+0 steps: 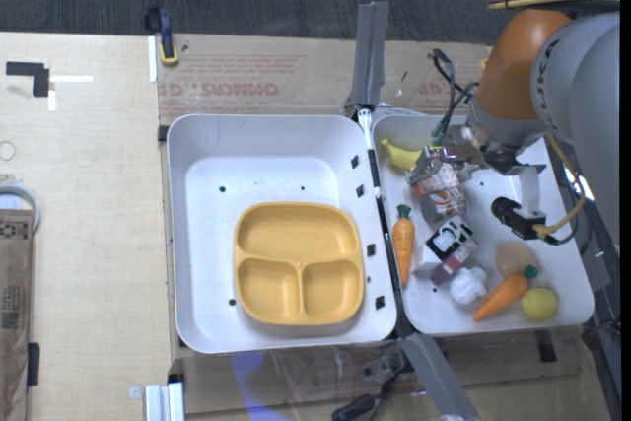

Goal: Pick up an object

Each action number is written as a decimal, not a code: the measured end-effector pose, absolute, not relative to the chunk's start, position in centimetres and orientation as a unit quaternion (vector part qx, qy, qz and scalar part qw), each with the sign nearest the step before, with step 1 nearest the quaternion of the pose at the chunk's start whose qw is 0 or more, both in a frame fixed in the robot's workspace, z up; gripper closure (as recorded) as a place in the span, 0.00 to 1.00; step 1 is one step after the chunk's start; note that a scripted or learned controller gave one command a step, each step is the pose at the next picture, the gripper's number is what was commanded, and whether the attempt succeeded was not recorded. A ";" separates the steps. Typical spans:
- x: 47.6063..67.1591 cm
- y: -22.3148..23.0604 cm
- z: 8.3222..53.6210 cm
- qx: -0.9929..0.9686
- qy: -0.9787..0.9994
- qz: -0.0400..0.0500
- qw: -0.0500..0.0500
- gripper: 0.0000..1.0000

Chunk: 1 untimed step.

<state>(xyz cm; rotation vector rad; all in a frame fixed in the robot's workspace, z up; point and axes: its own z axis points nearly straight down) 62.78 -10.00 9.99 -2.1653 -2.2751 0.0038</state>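
Though finger spread cannot be told, gripper (pixel 441 171) amid clutter, yellow tray's (pixel 299 263) bin (pixel 197 212) roomy.

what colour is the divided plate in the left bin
The three-compartment plastic plate is yellow-orange, seen best in the camera view.

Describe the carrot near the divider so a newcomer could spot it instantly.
Start at the right bin, the one crowded with items. Along its left wall, beside the divider, a carrot lies lengthwise, green top pointing away. Unlike the other carrot near the lemon, it lies alone at the edge.
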 end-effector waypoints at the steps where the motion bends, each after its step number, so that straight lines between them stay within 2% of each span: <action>1: 60.2 -9.3 20.4 -0.725 -0.689 0.001 0.000 1.00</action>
